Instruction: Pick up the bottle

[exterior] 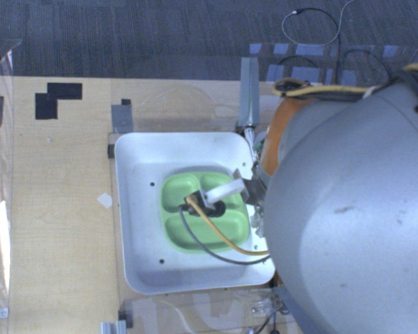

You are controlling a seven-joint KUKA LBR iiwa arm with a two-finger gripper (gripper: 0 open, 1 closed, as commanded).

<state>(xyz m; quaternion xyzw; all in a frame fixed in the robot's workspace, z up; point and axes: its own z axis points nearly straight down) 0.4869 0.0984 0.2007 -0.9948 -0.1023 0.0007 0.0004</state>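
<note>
Reaching in from right of frame, with gripper low over green divided tray in white bin at centre. Gripper state: cannot tell. Bottle position and long axis: cannot tell, judged possibly hidden beneath grey arm. Pale wooden bench around bin; grey carpet along top.

Just the background stuff around our bin setup

We've got a white bin sitting on the pale wooden bench, with a green divided tray lying flat near its middle. Grey metal brackets stand at the bin's far corners, black tape marks sit on the bench's far left, and a thin cable loop lies on the grey carpet beyond.
</note>
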